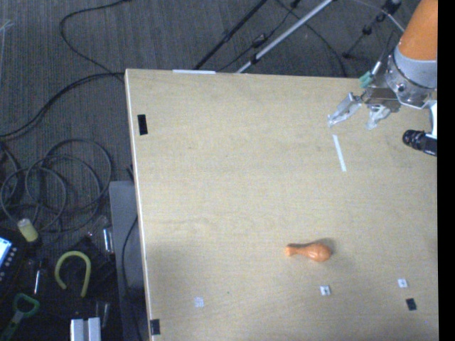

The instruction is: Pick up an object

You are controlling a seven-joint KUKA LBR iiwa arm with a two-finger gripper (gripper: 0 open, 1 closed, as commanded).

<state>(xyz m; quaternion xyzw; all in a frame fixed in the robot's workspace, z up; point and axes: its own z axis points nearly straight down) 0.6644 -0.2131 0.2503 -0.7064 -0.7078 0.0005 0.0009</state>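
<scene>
Camera view shows the gripper [357,117] at upper right, above the tan bench [234,176], its jaws spread apart and gripping nothing. An orange gourd-shaped object [311,251] lies well apart, lower down.

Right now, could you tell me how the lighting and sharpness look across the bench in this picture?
Camera view: even, soft light on the tan bench top, with a darker shaded patch at its lower left; no glare; the orange object looks soft-edged and casts hardly any shadow; the gripper is slightly blurred; the floor's cables are dim.
</scene>
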